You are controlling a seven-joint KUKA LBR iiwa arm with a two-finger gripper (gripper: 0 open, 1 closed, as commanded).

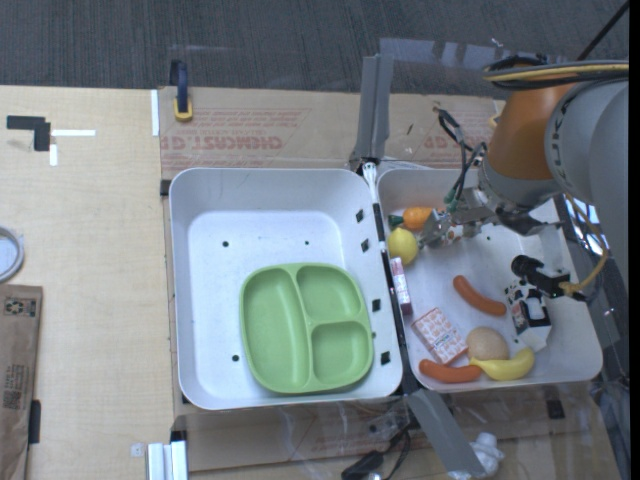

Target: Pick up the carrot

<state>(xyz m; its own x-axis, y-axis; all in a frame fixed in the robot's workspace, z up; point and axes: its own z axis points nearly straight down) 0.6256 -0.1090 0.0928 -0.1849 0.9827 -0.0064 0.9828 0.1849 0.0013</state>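
The carrot (417, 216) lies in the right bin (575, 368), near that bin's far left corner and close to the wall it shares with the other bin. It shows as a short orange shape, and its left end is hard to make out. A yellow lemon (402, 245) sits just beside it on the near side, against the same wall. The gripper (441, 230) is low in the bin, just to the right of the carrot. The view is too cluttered there to tell whether it is open or closed, or whether it touches the carrot. The grey arm (590, 128) with its orange band reaches in from the right above the bin's far edge. Further toward the near side, a reddish sausage (475, 295) lies slantwise on the bin floor, well apart from the carrot. A small red-and-white patterned box (439, 334) lies near the shared wall. At the near edge, a second orange-red sausage-like piece (450, 372), a pale round potato-like thing (487, 343) and a yellow banana (507, 367) lie close together. The left bin (200, 268) holds a green divided plate (305, 328) with three compartments, set toward its near right side.
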